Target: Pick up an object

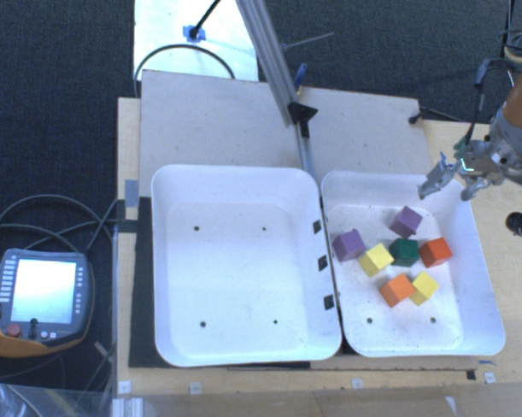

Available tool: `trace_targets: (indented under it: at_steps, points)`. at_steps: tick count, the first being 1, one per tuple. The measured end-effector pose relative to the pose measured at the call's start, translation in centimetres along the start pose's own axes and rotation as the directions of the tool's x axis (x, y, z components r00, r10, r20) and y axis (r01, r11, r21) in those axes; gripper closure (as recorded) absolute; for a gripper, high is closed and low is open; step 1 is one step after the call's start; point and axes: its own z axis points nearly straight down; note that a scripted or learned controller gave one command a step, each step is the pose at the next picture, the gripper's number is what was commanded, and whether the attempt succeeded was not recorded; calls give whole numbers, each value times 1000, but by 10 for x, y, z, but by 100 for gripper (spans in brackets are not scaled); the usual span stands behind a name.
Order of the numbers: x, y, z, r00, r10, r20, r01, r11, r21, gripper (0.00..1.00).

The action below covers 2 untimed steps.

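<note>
The right white bin (470,335) holds several small cubes: two purple cubes (407,220) (349,244), two yellow cubes (376,259) (424,287), a green cube (404,250) and two orange cubes (436,250) (397,289). My gripper (451,182) hangs above the bin's far right corner, up and to the right of the cube cluster. Its two fingers are spread apart with nothing between them. The nearest cube is the far purple one, below and left of the fingertips.
The left white bin (170,243) sits beside the right one. A slanted metal pole (275,58) crosses the back of the bench. A teach pendant (37,302) with cables lies on the floor at the left.
</note>
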Motion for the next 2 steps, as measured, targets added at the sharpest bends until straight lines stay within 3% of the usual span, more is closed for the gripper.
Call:
trace_targets:
  at_steps: [1,2]
  points:
    - [0,1,-3,1000,-1,2,1,1000,-3,0]
    - [0,9,55,1000,-1,1,1,1000,0,0]
